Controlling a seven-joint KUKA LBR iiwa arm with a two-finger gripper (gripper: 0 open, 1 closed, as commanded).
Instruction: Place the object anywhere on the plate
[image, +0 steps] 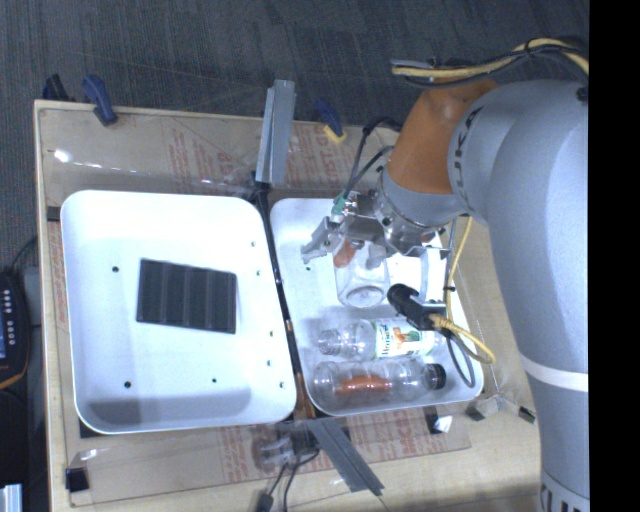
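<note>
**Gripper over a clear cup in the right bin**

While the grey arm with the orange band reaches in from the right, we see its gripper low over the right shallow white bin. A clear plastic cup sits directly under it, its upper part seemingly between the fingers, but we cannot tell whether they are clenched on it. Nearer the front wall lie 2 clear plastic bottles: 1 with a green and white label, 1 with a black cap and orange contents. On our table, the left white bin holds a dark grey rectangular ribbed plate, well apart from the cup.
</note>
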